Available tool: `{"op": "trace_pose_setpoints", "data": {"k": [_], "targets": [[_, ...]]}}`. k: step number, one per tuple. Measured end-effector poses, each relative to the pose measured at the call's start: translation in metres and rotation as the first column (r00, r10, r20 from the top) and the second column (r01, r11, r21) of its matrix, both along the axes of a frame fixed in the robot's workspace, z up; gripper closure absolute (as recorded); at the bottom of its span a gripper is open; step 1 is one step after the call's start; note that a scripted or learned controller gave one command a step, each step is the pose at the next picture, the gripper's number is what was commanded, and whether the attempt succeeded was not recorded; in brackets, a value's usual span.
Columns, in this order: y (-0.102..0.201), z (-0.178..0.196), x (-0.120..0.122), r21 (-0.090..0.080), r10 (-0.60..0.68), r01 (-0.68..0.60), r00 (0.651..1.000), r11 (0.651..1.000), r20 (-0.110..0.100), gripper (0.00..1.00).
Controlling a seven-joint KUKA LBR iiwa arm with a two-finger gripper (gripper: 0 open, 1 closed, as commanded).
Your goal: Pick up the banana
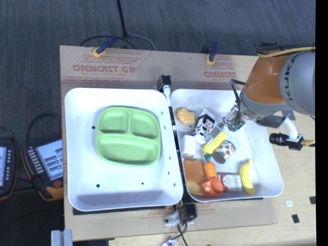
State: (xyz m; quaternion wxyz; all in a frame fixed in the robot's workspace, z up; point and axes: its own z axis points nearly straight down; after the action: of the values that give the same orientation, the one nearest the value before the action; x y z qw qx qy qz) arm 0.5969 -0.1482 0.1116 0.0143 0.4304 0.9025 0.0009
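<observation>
Banana (247, 177) lies near the right bin's (266, 152) near-right edge, well apart from the claw (231, 123), whose opening I cannot tell. The claw hovers just right of a yellow corn cob (214, 142); bare white floor separates it from the fruit.

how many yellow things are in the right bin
2. A banana lies near the right bin's front right corner, and a yellow corn-like piece lies mid-bin, just below the gripper. More could be hidden under the pile.
</observation>
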Motion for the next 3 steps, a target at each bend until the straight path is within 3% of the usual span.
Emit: {"op": "trace_pose_setpoints", "data": {"k": [1,2,3], "targets": [[0.03,-0.019,0.001,0.0,0.138,-0.138,0.99,0.99,-0.009,0.0],[0.034,-0.02,-0.041,0.002,0.093,-0.093,0.996,0.996,-0.003,0.0],[0.033,-0.009,-0.04,-0.001,0.09,-0.09,0.996,0.996,0.002,1.0]]}}
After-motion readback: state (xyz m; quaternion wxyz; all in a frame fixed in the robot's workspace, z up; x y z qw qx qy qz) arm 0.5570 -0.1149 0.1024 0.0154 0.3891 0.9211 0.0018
